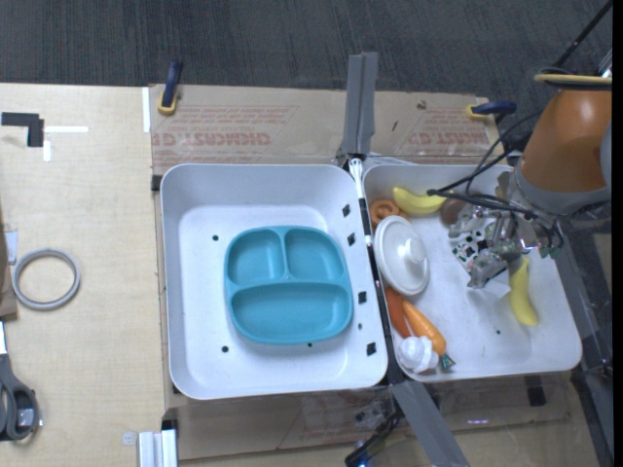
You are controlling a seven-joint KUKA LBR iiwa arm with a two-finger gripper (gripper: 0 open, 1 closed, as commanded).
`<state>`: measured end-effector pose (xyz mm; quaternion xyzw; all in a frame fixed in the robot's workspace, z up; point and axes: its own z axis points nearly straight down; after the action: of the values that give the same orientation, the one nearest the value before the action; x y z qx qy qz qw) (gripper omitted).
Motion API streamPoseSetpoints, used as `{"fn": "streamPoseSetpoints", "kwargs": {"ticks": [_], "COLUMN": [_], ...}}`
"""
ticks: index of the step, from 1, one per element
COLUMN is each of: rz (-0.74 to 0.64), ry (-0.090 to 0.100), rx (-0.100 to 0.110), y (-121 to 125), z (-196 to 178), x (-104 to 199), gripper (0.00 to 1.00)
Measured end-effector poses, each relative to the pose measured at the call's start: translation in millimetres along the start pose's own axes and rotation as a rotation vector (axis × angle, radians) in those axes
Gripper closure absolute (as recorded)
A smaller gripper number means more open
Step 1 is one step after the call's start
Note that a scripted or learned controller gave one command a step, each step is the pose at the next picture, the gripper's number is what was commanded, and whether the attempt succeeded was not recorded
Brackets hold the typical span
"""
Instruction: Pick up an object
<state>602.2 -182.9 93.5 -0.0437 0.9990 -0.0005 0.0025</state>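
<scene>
The right bin (545, 353) holds several items. A white round lid with a knob (404, 254) lies at its left side, with an orange carrot (421, 325) and a small white piece (416, 354) below it. One yellow banana (416, 200) lies near the far wall next to an orange slice (383, 210). A second banana (524, 296) lies at the right. My gripper (483, 274) hangs low over the bin's middle, between the lid and the second banana, just left of that banana. Nothing shows held in it.
The left bin (185, 261) holds a blue divided plate (288, 284). On the bench at the far left lie a grey tape ring (43, 278) and scissors (18, 409). Cables run from the arm's orange band (572, 136) over the right bin's far corner.
</scene>
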Motion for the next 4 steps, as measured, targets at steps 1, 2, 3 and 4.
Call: {"fn": "streamPoseSetpoints", "kwargs": {"ticks": [1,2,3,4], "rz": [0.086,0.193,0.281,0.317], "ry": [0.002,0.003,-0.003,0.004], "rx": [-0.001,-0.001,0.001,-0.002], "y": [-9,14,-28,43], "z": [0,1,0,1], "x": [42,86,121,119], "gripper": [0.0,0.0,0.0,0.0]}}
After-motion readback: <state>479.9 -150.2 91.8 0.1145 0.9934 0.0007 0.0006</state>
